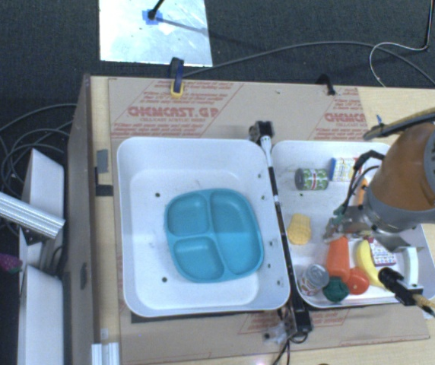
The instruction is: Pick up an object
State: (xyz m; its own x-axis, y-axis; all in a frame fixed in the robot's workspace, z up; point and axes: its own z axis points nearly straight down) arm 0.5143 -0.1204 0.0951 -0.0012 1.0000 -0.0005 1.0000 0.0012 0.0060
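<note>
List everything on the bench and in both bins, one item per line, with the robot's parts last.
bins: 2, white, side by side on the bench
divided plate: 1, light blue, in the left bin
small can: 1, green label, lying at the back of the right bin
yellow piece: 1, yellow, right bin by its left wall
orange bottle: 1, orange, mid right bin
banana: 1, yellow, right of the orange bottle
dark green lump: 1, front of the right bin
clamp: 1, yellow and black, bench back edge
arm: 1, grey with orange band, over the right bin
tool: 1, dark, just above the orange bottle
</note>
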